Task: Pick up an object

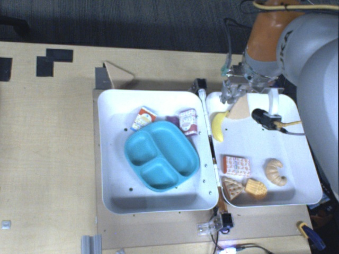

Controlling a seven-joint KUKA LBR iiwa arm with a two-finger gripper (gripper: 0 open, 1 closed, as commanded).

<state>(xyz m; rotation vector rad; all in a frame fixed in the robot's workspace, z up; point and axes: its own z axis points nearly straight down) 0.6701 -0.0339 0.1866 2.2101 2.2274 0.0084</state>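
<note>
The gripper (231, 97) is hanging over the right bin's (302, 197) far-left corner, just above the banana (217, 127), which is lying against the left wall. Honestly can't tell the claw's state, since the wrist is blocking it.

The gripper (231, 95) hangs over the right bin (302, 142). Just below it lies the banana (217, 126); the divided plate (161, 154) sits far left, in the left bin (111, 142).
</note>
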